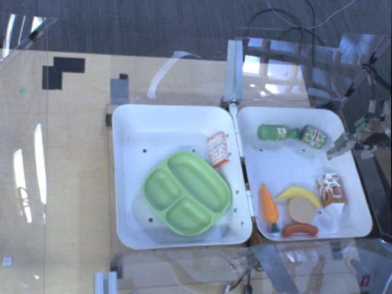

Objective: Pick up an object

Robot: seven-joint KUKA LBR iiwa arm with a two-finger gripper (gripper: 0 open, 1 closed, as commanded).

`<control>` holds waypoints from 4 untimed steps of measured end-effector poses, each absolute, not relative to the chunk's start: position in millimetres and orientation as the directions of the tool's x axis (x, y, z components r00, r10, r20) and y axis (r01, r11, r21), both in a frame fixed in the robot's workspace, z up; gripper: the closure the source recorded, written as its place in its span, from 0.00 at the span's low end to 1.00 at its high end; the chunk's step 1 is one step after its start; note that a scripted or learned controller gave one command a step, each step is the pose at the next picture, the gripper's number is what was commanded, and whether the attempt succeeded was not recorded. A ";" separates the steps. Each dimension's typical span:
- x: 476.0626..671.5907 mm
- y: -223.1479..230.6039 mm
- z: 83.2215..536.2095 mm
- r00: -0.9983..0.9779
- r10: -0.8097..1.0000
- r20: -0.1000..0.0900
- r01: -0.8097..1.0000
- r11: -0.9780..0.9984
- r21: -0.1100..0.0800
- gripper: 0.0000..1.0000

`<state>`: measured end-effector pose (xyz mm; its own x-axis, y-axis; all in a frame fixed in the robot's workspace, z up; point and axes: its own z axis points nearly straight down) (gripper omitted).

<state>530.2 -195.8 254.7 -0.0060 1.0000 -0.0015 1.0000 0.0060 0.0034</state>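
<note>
Green can (313, 136) lies closest to the gripper (354, 141), near the far right corner of the right bin (288, 164).

We think the can is light, stiff and smooth, so it may roll; we would pinch it across its round middle. Just beside it lies a green bottle (278, 132), also smooth and likely to roll. By the near edge sit a carrot (269, 203), a banana (299, 194), a round tan disc (301, 210) and a sausage (299, 229), close together and so harder to grab alone. A little carton (331, 192) lies by the right edge. The gripper hangs over that right edge, and we cannot tell if it is open or shut.
</note>
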 end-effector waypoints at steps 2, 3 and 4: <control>487.9 -164.2 140.0 -0.210 0.978 -0.001 0.978 0.210 0.003 0.00; 537.6 -182.5 110.2 -0.249 0.968 -0.021 0.967 0.250 0.041 0.00; 501.2 -177.6 199.6 -0.053 0.999 -0.002 0.999 0.053 0.007 0.00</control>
